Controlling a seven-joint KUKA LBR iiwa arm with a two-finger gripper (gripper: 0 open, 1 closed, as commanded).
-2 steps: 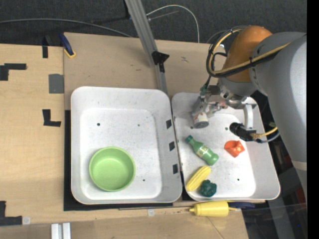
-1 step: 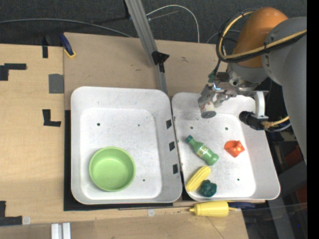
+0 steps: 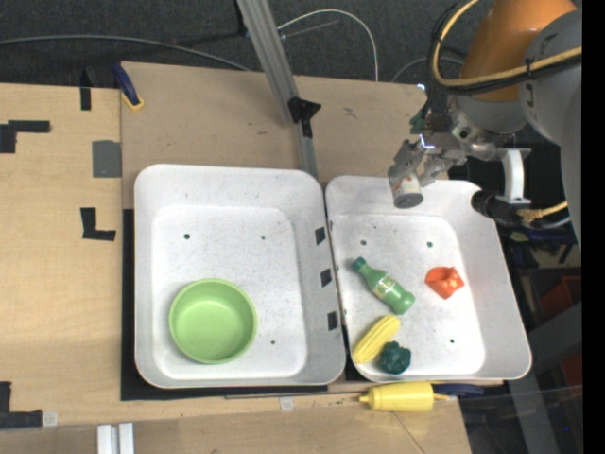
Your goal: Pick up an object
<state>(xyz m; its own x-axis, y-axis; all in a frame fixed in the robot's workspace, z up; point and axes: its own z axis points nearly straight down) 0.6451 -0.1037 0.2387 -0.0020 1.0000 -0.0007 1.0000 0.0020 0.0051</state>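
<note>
Four items sit in my right bin (image 3: 492, 282): green bottle (image 3: 384, 286) mid-bin, long axis diagonal toward the far-left corner, red piece (image 3: 443, 281) by the right wall, corn (image 3: 375, 337) and dark green lump (image 3: 394, 357) at the near edge. Gripper (image 3: 408, 189) hovers over the far rim, grip state unclear; bottle lies nearest, toward the near side. Left bin (image 3: 161, 253) holds a green bowl (image 3: 213, 321).

A yellow bottle (image 3: 401, 397) lies on the bench (image 3: 208, 112).

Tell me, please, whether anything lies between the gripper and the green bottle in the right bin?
Nothing visible does. The gripper is over the right bin's far rim, and bare white floor separates it from the green bottle.
</note>
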